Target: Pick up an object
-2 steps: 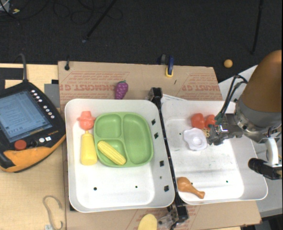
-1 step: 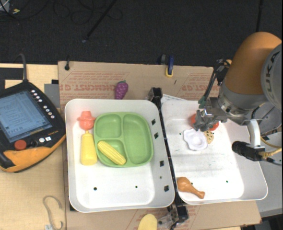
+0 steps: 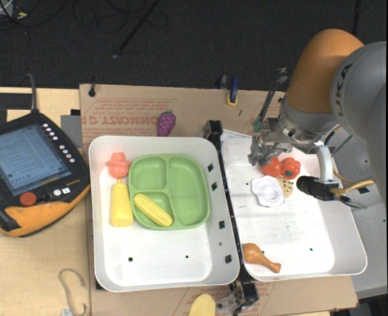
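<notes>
While the jaws hang beside the red toy (image 3: 281,168) | step: approach | jaws' state: cannot tell | next: centre, close.

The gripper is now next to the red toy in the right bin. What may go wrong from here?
1. The red toy vegetable, white toy piece and speckled cracker lie close together, so the gripper may catch or push a neighbour instead.
2. The red toy vegetable looks rounded; it might slip out and roll across the right bin.
</notes>
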Controlling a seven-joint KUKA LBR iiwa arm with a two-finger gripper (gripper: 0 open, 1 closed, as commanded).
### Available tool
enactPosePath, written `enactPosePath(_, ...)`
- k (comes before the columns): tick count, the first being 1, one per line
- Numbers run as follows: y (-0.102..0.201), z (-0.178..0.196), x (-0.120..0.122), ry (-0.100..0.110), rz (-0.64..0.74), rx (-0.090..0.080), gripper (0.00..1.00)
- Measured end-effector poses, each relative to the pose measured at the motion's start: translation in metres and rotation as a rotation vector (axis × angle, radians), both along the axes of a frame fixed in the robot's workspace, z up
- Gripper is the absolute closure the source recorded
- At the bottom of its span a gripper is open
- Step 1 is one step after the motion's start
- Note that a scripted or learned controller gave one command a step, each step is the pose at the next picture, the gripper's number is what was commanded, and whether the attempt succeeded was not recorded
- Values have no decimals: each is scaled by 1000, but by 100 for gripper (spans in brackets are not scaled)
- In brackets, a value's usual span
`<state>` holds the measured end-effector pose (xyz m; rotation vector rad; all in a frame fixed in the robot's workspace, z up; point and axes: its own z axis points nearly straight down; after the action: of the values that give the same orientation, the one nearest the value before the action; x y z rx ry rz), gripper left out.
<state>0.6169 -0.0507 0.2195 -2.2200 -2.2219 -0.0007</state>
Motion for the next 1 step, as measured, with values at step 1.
enactPosePath(1,2,1,-3,2,-3,-1,100)
